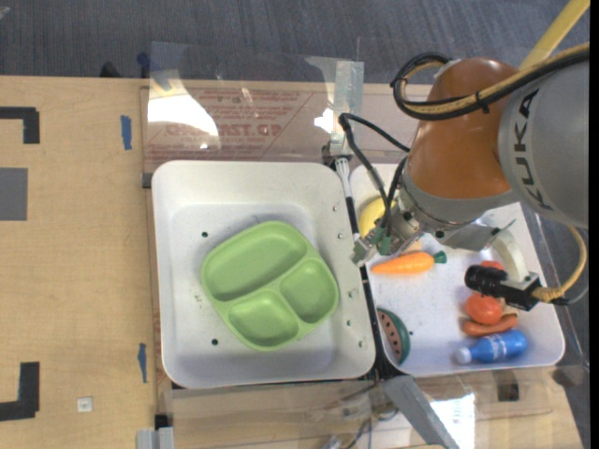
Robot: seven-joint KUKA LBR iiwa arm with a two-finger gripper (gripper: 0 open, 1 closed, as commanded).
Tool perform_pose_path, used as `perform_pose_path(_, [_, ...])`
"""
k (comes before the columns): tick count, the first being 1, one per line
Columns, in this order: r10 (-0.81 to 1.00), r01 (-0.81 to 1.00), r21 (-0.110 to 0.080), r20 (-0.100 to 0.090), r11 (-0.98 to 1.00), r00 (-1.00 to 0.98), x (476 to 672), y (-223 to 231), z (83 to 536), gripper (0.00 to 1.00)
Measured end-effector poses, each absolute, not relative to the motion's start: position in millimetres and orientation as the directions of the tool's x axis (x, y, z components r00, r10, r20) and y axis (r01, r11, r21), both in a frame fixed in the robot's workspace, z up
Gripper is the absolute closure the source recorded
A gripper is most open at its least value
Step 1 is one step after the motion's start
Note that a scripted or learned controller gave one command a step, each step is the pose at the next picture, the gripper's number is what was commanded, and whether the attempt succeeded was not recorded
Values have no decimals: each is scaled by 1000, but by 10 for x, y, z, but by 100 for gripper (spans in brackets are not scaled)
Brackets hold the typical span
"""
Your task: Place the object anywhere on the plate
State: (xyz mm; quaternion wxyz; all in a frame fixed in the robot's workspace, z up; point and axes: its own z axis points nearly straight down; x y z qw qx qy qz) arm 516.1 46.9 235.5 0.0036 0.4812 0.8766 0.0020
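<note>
A green three-compartment plate (pixel 270 283) lies in the left white bin (pixel 178 204), with nothing on it. My gripper (pixel 382 241) hangs low over the left side of the right bin (pixel 547 344), close to the divider between the bins. An orange carrot (pixel 404 265) lies just below and right of the gripper tip, apart from it. A yellow object (pixel 372 213), partly hidden by the wrist, sits just behind the gripper. The arm's orange band covers much of the right bin's back.
Other items in the right bin: a watermelon slice (pixel 393 335) at the front left, a blue bottle (pixel 491 348), an orange-red toy (pixel 487 312), a black piece (pixel 491 280) and a white item (pixel 510 253) at the right.
</note>
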Motion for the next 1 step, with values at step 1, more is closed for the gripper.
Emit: perform_pose_path(1, [858,858,4,2,513,-513,5169,1927,2747,100])
